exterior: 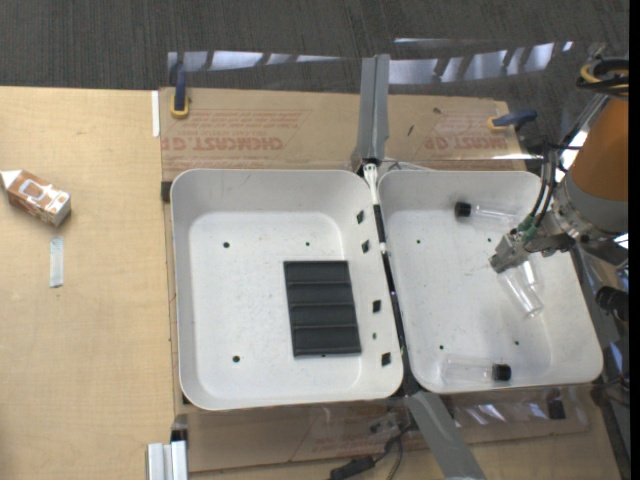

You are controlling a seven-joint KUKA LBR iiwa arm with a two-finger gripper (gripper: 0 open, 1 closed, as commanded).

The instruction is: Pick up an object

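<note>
Although the gripper [506, 256] is down inside the right bin [420, 368], nothing shows that anything has been picked up yet. It hangs from the arm [603, 163] near the bin's right side, with its tip just above or touching a clear tube [524, 290] that lies tilted on the bin floor. Whether the jaws are apart or together I cannot tell, since the tip is small and blurs into the pale plastic, so I cannot say that the tube sits between them. Two more clear tubes with black caps lie in the same bin: one [478, 211] near the back, just left of the gripper, and one [478, 372] along the front wall, well apart from it. The left bin [200, 298] holds a flat black block [322, 307] near its middle, far from the arm. Off on the bench to the left lie a small carton [38, 198] and a thin strip [56, 264], outside both bins. My judgement is that the reach is done and the grasp is at hand: what remains is to close on the tilted tube, the likeliest target, and lift it free. Clear, round plastic may slip, so the grip could well fail.
</note>
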